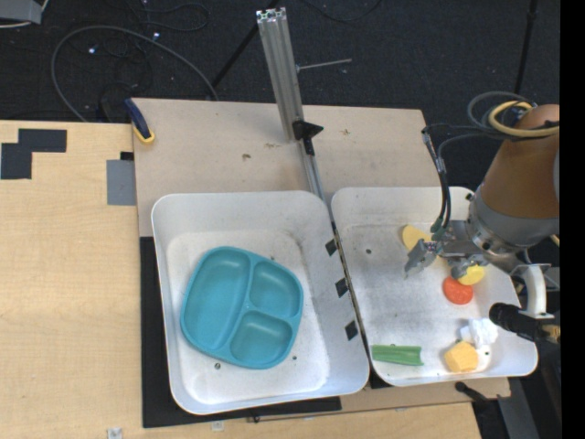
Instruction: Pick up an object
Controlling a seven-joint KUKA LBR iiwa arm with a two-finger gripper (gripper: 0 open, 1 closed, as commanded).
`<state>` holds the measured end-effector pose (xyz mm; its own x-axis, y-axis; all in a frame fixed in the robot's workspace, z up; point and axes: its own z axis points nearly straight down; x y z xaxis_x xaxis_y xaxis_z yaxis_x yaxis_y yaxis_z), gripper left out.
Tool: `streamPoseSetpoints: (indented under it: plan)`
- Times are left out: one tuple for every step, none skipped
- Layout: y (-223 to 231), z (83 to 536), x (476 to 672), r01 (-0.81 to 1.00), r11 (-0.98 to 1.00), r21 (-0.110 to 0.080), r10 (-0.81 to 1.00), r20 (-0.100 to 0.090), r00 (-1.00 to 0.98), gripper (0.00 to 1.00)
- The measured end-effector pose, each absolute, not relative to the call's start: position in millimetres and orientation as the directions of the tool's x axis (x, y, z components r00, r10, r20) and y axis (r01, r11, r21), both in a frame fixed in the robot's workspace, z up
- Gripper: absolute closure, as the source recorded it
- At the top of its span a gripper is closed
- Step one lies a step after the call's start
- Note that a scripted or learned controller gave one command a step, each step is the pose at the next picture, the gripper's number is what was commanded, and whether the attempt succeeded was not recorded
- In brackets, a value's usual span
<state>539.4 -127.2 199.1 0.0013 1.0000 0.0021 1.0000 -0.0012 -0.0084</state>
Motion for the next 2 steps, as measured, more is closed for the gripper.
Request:
streamPoseSetpoints:
  plan:
    - [-122.6,136.3,532.1,1.000,0.000,-0.010,1.000,0.002,0.000,0.00]
    - [-123.9,94.4,534.7,1.000,-0.001,0.000,1.000,0.003,0.001,0.00]
